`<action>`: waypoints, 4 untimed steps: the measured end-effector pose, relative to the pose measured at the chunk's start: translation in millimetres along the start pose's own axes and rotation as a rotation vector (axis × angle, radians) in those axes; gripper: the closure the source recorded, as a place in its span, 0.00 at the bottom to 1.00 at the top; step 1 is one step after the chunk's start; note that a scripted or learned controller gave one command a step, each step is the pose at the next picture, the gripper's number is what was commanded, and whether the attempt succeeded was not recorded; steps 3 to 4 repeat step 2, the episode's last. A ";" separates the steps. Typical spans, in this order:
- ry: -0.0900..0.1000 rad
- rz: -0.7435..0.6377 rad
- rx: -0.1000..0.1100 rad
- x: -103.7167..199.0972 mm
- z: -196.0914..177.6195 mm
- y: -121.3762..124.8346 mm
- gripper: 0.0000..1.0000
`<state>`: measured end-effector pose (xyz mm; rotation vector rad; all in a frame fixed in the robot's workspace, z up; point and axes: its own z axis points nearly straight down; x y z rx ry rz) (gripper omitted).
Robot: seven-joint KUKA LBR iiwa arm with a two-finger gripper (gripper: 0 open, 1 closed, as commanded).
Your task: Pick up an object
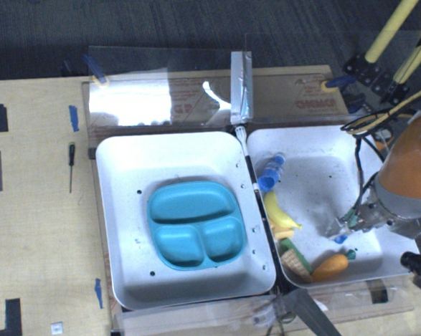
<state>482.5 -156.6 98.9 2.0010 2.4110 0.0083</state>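
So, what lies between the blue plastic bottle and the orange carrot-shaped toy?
In the camera view, a yellow banana lies between the bottle and the carrot.

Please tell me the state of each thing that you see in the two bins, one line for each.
Blue plastic divided tray: flat in the left white bin.
Blue plastic bottle: lying on its side.
Yellow banana: lying against the right white bin's left wall.
Orange carrot-shaped toy: lying near the front wall.
Gripper: low in the right bin.
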 end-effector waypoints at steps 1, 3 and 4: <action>0.003 -0.104 -0.006 93.0 -127.1 19.8 1.00; 0.001 0.064 0.008 87.0 -136.0 48.2 1.00; 0.001 0.064 0.008 87.0 -136.0 48.2 1.00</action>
